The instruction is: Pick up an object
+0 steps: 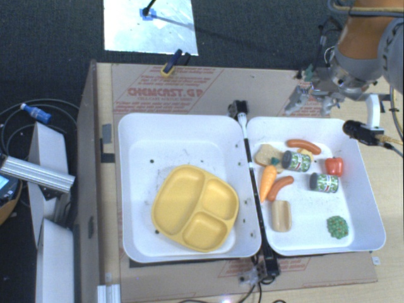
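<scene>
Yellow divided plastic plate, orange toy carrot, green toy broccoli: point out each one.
Yellow divided plastic plate [165, 202], camera view, on the floor of its largest compartment.
Orange toy carrot [267, 181], camera view, on the middle of its body.
Green toy broccoli [338, 226], camera view, on its bumpy top.

A carrot [267, 180], two sausages [303, 146], two cans [324, 183] and a red pepper [334, 166] are lying in the right bin [369, 197]. A green broccoli [338, 226] is sitting near its front corner.
</scene>
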`<state>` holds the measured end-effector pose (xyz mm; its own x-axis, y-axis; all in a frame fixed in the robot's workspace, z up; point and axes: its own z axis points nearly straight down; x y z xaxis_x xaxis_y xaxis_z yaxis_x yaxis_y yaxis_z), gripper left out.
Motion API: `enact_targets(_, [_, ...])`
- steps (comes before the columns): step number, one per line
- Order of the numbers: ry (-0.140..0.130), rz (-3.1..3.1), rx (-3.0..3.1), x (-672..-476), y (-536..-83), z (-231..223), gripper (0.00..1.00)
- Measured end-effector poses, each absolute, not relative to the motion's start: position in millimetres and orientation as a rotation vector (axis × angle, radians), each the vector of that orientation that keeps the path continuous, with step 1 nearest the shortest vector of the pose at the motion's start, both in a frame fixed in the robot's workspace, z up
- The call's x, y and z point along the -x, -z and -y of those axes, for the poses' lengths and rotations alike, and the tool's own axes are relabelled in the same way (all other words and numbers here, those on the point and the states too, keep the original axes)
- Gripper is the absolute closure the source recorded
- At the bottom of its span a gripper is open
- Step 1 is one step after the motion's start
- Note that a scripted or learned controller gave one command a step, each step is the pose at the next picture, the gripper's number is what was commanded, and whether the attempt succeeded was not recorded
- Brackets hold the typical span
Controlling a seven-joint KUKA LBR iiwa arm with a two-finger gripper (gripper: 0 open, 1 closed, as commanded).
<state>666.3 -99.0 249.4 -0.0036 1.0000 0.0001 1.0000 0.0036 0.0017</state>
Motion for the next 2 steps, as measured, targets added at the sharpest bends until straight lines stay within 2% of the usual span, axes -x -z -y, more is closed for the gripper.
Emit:
enact_targets(1, [0.004, -2.222, -2.221, -634.8, -157.1, 174.9, 0.0])
enact_targets(2, [-0.011, -2.217, -2.206, -668.5, -96.7, 147.4, 0.0])
